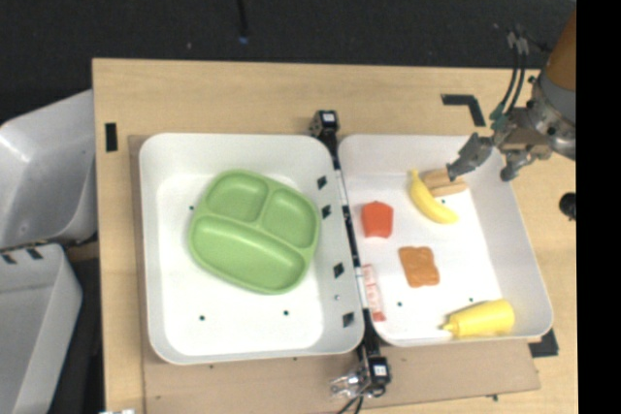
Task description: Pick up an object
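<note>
The right bin holds a yellow banana, a small tan block lying against the banana's top, a red block, an orange-brown flat piece and a yellow bottle on its side. My gripper hangs over the bin's upper right part, just right of the banana. It is open, and nothing sits between its fingers. The left fingertip is close to the tan block; I cannot tell if they touch.
A green divided plate lies in the left bin. A raised divider with black clips separates the bins. Wooden bench surrounds them, and a white box stands at the far left.
</note>
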Tool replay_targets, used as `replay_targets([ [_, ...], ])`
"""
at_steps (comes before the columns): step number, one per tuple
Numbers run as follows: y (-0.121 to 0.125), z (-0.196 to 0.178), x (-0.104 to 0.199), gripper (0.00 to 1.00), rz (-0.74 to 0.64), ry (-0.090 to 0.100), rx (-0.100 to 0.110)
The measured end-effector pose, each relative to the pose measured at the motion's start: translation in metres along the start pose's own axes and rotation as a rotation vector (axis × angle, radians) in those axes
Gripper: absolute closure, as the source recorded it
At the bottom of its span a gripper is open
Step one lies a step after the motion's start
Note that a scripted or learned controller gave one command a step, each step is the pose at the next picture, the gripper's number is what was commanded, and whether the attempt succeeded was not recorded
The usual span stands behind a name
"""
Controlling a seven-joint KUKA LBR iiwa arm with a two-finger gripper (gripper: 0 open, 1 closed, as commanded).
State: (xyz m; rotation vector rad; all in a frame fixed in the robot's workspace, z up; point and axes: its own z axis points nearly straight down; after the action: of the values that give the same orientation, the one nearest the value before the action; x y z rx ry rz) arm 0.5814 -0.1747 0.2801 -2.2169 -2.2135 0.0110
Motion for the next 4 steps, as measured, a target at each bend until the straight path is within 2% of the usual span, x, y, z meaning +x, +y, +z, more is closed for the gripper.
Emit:
replay_targets([
  [1,0.002,-0.007,0.001,0.00,-0.002,-0.002,-0.013],
  [2,0.001,0.035,-0.004,0.00,-0.001,-0.003,-0.009],
  [3,-0.007,0.094,-0.006,0.00,0.000,-0.002,-0.006],
  [4,-0.002,0.138,-0.006,0.00,0.003,-0.003,-0.009],
])
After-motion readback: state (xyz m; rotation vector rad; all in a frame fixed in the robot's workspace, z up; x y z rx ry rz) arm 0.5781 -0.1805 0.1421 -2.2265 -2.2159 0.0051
